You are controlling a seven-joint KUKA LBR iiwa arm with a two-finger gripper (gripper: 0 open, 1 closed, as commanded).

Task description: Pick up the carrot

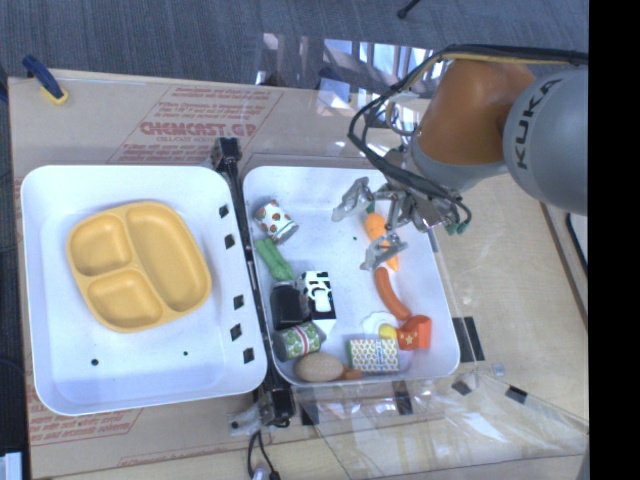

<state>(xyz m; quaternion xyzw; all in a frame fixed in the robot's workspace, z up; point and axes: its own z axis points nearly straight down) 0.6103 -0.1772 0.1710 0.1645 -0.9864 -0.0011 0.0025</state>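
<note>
Nearest the camera, along the front wall of the right bin (440,313), a brown potato-like piece (319,367), a patterned box (372,353), a fried egg toy (380,325) and a red carton (415,332) are lying close together, with a small can (300,340) just left of them. Behind those, a black block (289,306) and a black-and-white cube (318,294) are sitting side by side, and a sausage (390,290) is curving from the carton up toward the gripper. A green pod (272,258) and a tipped can (273,220) are lying by the left wall. Further back, the gripper (369,224) is hanging with its fingers (352,198) spread wide apart, gripping nothing. The carrot (377,230) is lying between them on the bin floor; its long axis seems to be running front to back, though the metal is hiding part of it and I cannot tell which end is the tip. The left bin (50,368) is holding a yellow divided tray (138,264).
</note>
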